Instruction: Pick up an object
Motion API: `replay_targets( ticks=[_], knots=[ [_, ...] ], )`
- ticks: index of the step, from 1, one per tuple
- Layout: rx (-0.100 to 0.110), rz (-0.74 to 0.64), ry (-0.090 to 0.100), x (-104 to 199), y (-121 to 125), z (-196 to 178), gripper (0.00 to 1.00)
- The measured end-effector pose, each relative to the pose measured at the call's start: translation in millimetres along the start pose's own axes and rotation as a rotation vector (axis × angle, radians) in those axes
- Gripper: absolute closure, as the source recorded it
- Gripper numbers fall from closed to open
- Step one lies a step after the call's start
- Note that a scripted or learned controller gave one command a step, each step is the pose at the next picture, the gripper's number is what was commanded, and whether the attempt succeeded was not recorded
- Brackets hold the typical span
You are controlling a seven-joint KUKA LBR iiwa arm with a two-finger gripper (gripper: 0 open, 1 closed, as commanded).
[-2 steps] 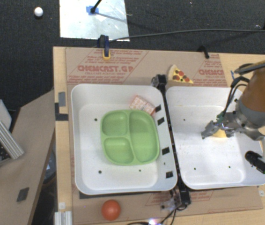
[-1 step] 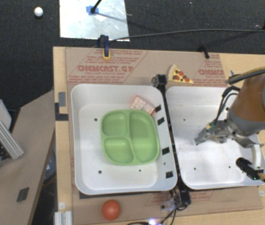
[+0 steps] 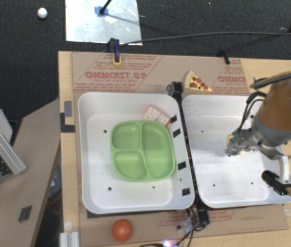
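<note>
The gripper [image 3: 234,147] hangs low over the right bin [image 3: 212,184], near its middle right, below the grey wrist and orange band. A small yellow-green bit shows at its tip around [image 3: 234,136]; I cannot tell what it is or whether it sits between the fingers. In the left bin [image 3: 96,189] lies a green divided plate [image 3: 142,151]. A small pink-and-white packet [image 3: 157,115] rests just beyond the plate's far edge.
A pizza-slice toy [image 3: 197,82] lies on the cardboard behind the bins. An orange ball [image 3: 122,230] sits in front of the left bin. Black clips line the divider between the bins [image 3: 181,138]. A small white ball [image 3: 42,13] lies far back left.
</note>
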State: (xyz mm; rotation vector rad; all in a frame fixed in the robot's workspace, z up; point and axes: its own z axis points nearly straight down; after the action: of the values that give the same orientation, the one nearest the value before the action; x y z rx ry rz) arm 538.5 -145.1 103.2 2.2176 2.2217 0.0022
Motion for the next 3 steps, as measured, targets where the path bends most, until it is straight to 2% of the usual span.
replay_targets(
  ticks=[2, 3],
  knots=[
    [-0.002, -0.002, -0.001, -15.0, -3.0, -118.2, 1.00],
    [-0.001, -0.003, 0.000, -15.1, -1.8, -136.3, 1.00]
  ],
)
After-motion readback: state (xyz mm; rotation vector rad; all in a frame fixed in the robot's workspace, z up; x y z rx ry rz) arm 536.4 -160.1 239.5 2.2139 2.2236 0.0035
